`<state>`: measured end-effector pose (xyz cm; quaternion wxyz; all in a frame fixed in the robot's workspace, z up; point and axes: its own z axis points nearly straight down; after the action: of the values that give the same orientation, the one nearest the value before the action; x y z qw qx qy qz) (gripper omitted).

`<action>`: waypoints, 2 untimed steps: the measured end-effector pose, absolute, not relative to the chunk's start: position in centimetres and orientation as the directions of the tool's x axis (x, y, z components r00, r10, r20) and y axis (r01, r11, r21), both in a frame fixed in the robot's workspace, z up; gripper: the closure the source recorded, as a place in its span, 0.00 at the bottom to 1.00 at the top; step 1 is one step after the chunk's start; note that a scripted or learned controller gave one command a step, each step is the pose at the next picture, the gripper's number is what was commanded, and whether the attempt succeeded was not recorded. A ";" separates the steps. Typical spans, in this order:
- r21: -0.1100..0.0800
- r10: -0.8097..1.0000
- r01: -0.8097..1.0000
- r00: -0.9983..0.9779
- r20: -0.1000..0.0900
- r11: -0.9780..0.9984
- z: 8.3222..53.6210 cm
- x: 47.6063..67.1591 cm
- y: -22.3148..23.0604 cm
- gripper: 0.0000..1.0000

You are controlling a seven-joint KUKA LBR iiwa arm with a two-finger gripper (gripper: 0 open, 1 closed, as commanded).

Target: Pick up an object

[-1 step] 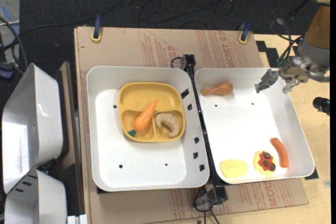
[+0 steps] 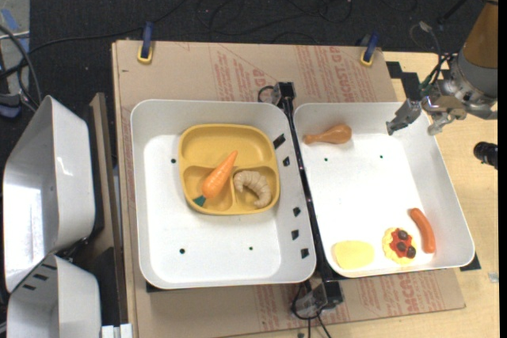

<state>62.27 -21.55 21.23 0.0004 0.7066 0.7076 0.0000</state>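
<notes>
The brown plastic toy drumstick [image 2: 329, 136] lies near the far edge of the right white bin [image 2: 372, 194], long axis running left-right. It sits to the left of my jaws [image 2: 416, 116], which hang spread and pinching nothing.

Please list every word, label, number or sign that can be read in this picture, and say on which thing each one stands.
Red printing on the cardboard sheet under the bins, along its far edge: it looks turned around, and I cannot read it with certainty.
Red printing on the same cardboard at its near right edge: also turned and too blurred to read.
The white bins, the yellow plate and the toy foods carry no text that I can see.
</notes>
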 end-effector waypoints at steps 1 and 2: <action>-0.003 1.000 1.000 -0.001 0.000 0.001 16.9 62.4 -21.4 0.00; -0.003 1.000 1.000 -0.001 0.000 0.001 10.8 62.8 -21.8 0.00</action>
<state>62.77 -21.83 10.78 -0.0012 0.7069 0.7073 -0.0011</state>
